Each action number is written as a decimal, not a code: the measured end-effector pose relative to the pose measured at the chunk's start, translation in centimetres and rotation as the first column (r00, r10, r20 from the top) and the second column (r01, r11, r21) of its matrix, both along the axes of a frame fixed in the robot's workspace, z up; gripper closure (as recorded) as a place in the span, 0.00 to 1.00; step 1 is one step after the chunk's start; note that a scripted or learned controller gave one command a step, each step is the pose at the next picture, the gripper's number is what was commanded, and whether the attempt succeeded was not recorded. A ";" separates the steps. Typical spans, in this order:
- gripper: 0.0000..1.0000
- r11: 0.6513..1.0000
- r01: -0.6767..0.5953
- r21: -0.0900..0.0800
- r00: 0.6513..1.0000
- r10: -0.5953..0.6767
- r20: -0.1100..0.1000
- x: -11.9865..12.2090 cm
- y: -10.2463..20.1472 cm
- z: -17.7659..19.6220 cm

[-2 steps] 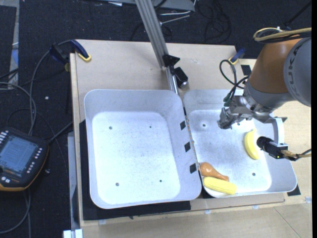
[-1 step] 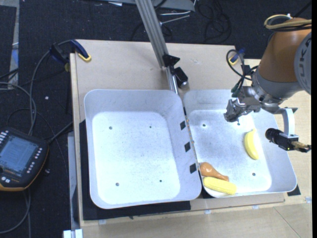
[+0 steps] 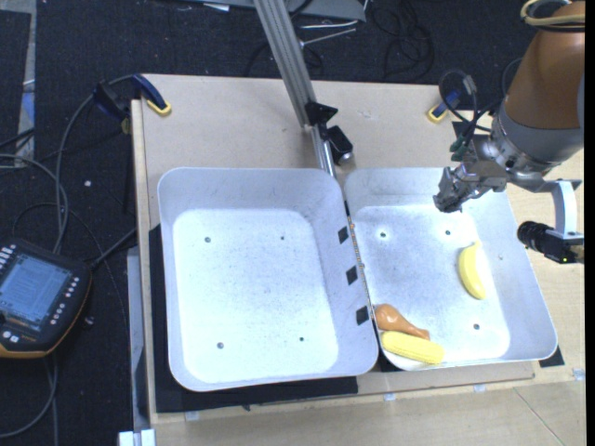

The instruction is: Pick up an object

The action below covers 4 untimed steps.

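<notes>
Gripper (image 3: 450, 198) positioned above the far part of the right bin (image 3: 521, 249), dark fingertips pointing down toward the floor of that bin. Cannot tell whether apart or together; nothing visible between them. Nothing lifted, so pick judged not yet done.

Three candidate objects noted in the right bin: yellow banana (image 3: 471, 271) lying flat near the right wall, well apart from the gripper; corn cob (image 3: 413, 347) at the near left corner, resting on the rim; orange-brown piece (image 3: 398, 320) touching the corn cob just behind it. Left bin (image 3: 177, 212) bearing no objects.

Remaining, by judgement: descent onto one object, closure, lift. Banana judged nearest target.
</notes>
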State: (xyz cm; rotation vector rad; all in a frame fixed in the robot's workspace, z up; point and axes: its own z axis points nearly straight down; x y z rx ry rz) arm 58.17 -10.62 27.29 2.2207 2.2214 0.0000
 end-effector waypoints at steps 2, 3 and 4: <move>1.00 1.000 -0.001 0.001 1.000 0.001 -0.001 0.9 9.9 -0.6; 1.00 1.000 -0.002 0.000 1.000 0.002 -0.001 1.9 14.6 -2.6; 1.00 1.000 -0.001 0.001 1.000 0.001 0.000 3.8 18.9 -2.5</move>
